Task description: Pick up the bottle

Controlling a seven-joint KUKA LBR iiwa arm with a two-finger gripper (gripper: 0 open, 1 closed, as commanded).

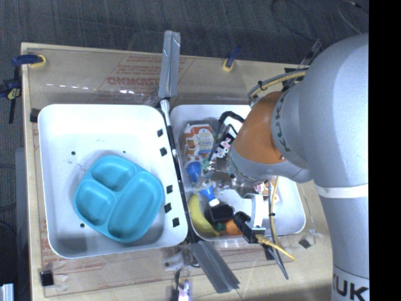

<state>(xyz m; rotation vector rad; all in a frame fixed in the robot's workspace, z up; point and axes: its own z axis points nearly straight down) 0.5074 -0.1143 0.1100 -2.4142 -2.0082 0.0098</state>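
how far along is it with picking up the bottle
Done: the arm has reached into the right bin, with the hand low among the clutter there. In hand: it sits by a blue-capped item, possibly the bottle, beside the banana; a grasp can't be confirmed. Left: securing and lifting it. The blue tray lies in the left bin.

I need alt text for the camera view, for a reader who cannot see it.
A grey robot arm with an orange band reaches from the right into the right bin, its hand low among small cluttered items, including a yellow banana and a white carton. The left bin holds a blue divided plate.
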